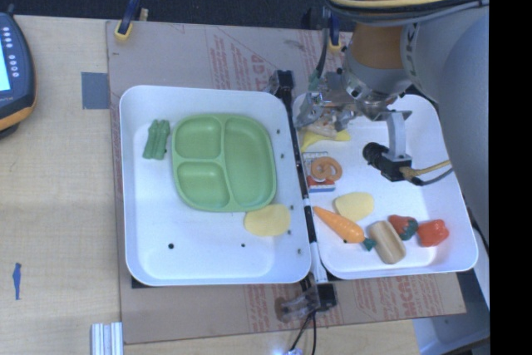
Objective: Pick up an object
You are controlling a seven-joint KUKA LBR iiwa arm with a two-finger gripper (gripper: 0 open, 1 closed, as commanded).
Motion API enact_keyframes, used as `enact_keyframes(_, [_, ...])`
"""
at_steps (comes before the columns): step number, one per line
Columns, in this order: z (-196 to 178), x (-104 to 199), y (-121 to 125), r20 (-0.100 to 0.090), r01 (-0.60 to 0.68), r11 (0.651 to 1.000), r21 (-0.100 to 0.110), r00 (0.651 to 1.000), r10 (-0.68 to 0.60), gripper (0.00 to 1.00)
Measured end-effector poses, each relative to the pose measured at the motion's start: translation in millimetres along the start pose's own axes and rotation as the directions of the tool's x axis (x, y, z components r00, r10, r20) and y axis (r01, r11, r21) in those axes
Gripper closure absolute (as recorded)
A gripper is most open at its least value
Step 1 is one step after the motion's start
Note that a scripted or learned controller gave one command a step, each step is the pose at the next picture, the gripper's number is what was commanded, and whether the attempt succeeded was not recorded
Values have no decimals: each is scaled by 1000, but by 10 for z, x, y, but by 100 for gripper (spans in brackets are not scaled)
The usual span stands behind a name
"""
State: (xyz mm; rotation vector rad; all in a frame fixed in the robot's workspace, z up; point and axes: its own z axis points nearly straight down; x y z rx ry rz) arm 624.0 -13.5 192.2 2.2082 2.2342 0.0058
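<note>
My gripper [326,114] is low over the back left corner of the right bin [432,154], just above a pale yellow toy [314,140] that is partly hidden beneath it. In front of it lie a pretzel-like piece [322,171], a yellow chip [355,204], an orange carrot [341,224], a tan bread roll [385,241] and two red pieces [403,225] [432,233]. The left bin [150,245] holds a green divided plate [224,162], a green bean bundle [155,139] and another yellow chip [268,220].
The bins' shared rim [299,179] runs right beside the gripper. A black cable fitting [384,160] hangs off the wrist over the right bin. A handheld pendant [12,71] lies at the bench's left edge, and a yellow clamp [126,22] sits at the back.
</note>
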Motion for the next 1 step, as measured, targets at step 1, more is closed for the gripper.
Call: enact_keyframes(1, [-261,314,-401,1,-5,1000,8,1000,5,100])
